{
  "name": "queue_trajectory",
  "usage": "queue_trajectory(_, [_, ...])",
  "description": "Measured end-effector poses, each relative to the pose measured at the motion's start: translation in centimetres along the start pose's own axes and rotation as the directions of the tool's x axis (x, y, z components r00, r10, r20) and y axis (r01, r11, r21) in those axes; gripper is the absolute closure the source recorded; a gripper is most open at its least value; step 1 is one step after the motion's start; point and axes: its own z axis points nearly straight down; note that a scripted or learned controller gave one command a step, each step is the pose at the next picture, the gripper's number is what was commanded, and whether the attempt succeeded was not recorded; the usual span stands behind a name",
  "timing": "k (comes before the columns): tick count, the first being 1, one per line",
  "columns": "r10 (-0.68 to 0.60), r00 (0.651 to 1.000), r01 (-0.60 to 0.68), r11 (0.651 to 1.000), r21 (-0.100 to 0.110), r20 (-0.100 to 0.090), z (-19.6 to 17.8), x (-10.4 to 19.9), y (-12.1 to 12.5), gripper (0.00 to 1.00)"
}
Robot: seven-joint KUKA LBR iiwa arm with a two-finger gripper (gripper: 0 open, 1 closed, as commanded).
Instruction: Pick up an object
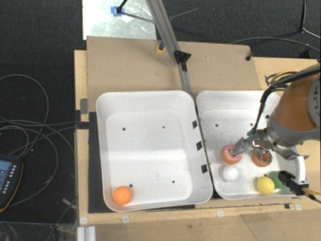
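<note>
The tool [239, 147] hangs directly over the pink-frosted round doughnut [231, 155] in the right white bin [225, 107]; whether it is open or closed I cannot tell.

Dark carpet floor [40, 34] with cables [25, 134] surrounds wooden bench [125, 59].

A brown board [130, 64] covers the bench under two white bins [145, 104]. A grey metal pole [165, 26] slants across it from the top. Black cables [30, 134] loop over the dark carpet at left, beside a handheld control pendant [7, 179]. Blue tape [116, 11] marks a pale floor patch.
</note>
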Motion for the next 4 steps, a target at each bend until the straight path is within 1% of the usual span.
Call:
queue_trajectory(1, [0.000, 1.000, 0.000, 1.000, -0.006, 0.002, 3.3, -0.1, 0.1, 0.00])
queue_trajectory(2, [-0.001, 1.000, 0.001, 1.000, -0.008, 0.001, 2.1, -0.1, 0.2, 1.00])
queue_trajectory(3, [-0.005, 1.000, 0.005, 1.000, -0.009, 0.002, -2.3, 0.2, 0.4, 1.00])
queue_trajectory(4, [-0.006, 1.000, 0.006, 1.000, -0.012, 0.003, -8.7, 0.3, 0.5, 1.00])
